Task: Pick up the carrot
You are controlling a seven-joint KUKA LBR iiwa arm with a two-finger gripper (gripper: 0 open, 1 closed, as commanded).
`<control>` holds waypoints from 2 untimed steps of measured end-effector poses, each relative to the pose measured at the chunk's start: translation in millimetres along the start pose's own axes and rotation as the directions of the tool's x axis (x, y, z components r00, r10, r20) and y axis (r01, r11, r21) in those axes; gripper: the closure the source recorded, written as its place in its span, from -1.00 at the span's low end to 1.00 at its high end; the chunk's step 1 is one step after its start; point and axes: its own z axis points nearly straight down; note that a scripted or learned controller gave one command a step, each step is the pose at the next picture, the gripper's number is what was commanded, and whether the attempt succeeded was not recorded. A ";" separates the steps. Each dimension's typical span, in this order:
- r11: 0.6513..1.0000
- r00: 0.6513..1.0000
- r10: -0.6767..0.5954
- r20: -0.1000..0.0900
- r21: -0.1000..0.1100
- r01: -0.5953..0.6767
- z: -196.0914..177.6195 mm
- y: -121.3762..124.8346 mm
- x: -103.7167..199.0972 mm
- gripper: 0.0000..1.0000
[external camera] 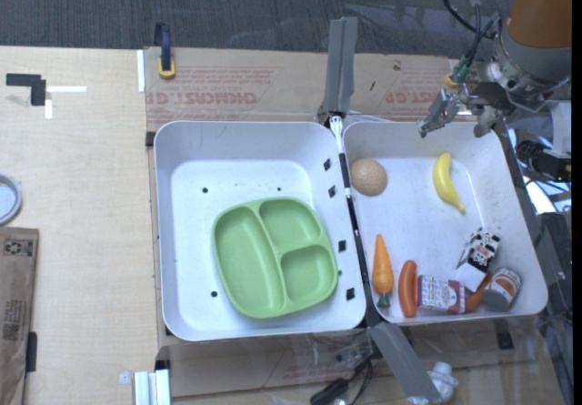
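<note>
The carrot (382,265) is orange with a green stub at its near end. It lies in the right bin (509,171), close to the bin's left wall near the front. My gripper (452,128) hangs over the far edge of the right bin, well behind the carrot and to its right. The fingers are spread open with nothing between them.
The right bin also holds a round tan potato (368,177), a banana (446,181), a red sausage (407,288) just right of the carrot, a pink packet (441,294), a small can (502,288) and a black-and-white carton (479,249). A green divided plate (273,256) lies in the left bin (182,212).
</note>
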 end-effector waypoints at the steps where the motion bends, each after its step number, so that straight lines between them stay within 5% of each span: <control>1: 0.956 0.956 -0.293 -0.001 0.000 0.293 100.0 -102.5 8.6 -1.00; 2: 0.786 0.786 -0.619 0.000 -0.002 0.619 199.4 -98.6 1.1 -1.00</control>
